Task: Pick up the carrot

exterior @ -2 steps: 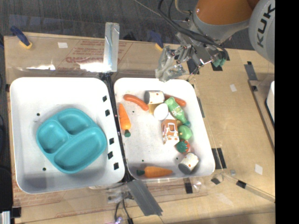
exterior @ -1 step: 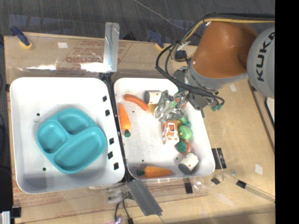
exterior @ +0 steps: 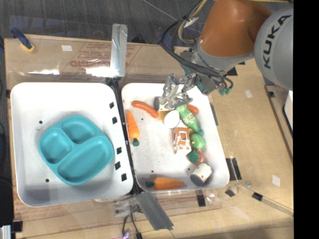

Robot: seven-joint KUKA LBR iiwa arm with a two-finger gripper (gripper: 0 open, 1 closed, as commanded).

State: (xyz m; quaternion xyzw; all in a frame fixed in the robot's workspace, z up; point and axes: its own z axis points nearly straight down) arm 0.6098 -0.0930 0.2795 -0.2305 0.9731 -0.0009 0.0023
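Orange tapered carrot [exterior: 132, 126] lies along the right white bin's [exterior: 149, 153] left wall, centre frame. Metal two-finger gripper [exterior: 172, 97] hovers upper-centre, well apart. Whether it grips anything, I cannot tell.

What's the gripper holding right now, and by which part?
Cannot be told. The gripper sits over the right bin, near the hot dog; nothing visibly sits between its fingers.

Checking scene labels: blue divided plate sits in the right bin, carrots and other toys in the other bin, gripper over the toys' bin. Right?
Not quite. The camera view shows the blue divided plate in the left bin, not the right. The carrots and other toys lie in the right bin, with the gripper above its far end.
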